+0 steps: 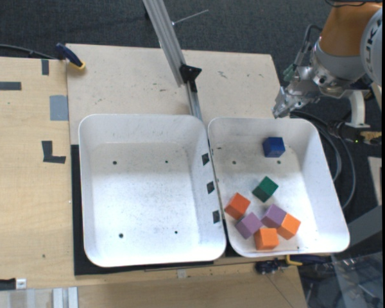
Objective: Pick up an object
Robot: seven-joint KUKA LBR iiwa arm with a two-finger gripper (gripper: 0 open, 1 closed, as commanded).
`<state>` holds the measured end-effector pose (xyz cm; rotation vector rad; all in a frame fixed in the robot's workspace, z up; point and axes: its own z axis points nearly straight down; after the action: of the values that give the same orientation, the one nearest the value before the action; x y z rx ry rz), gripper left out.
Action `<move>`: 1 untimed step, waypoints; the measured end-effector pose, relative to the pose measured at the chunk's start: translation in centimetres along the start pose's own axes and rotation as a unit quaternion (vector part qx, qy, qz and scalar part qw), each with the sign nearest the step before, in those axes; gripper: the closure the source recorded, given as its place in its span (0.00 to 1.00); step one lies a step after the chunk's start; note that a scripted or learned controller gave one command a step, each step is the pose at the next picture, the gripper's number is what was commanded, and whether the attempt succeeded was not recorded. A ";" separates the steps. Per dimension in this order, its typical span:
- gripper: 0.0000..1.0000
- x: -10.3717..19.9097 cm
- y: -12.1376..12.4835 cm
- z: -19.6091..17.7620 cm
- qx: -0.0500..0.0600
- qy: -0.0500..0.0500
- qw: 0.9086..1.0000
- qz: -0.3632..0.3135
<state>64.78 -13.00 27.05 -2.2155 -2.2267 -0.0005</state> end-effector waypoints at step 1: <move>1.00 6.3 -0.3 1.1 0.001 0.001 1.000 -0.001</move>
<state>64.41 -6.70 25.98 -2.2115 -2.2272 0.0011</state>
